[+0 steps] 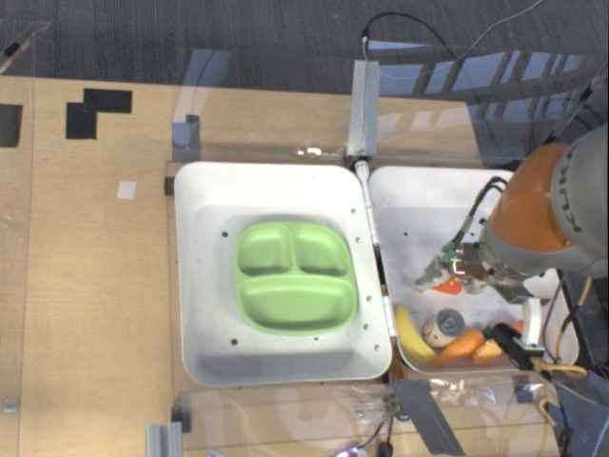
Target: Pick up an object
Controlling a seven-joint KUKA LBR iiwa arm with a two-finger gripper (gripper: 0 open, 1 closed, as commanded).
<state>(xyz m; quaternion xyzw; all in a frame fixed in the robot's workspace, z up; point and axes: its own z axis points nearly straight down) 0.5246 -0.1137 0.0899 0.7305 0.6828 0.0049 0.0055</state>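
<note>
Camera view shows the things on offer gathered at the near edge of the right bin point(419, 198): a banana point(407, 329) lies along the bin's near left corner, a round grey object point(443, 327) sits just beside it, and a carrot point(461, 346) lies slantwise against the near wall, touching or almost touching the grey object. A pale orange lump point(487, 352) rests at the carrot's right end; what it is cannot be made out. None of these 4 things is lifted; all lie on the bin floor. The pincer point(442, 276) hangs just behind this cluster, over the middle of the right bin and pointing toward the left, near the grey object but apart from it. Whether the pincer is apart or together cannot be told, and nothing can be seen clamped in it. A small red patch point(447, 289) shows right under it, too blurred to name. Behind the pincer, the arm point(580, 208) comes in from the right with its orange band point(528, 208) over the bin's right half. The left bin point(200, 255) stands side by side with the right one, their walls touching, and holds 1 green plate point(295, 274) with 3 compartments, lying flat near its middle. Both bins rest on a pale wooden table point(86, 303) that bears black marks point(95, 110) at its far left.
</note>
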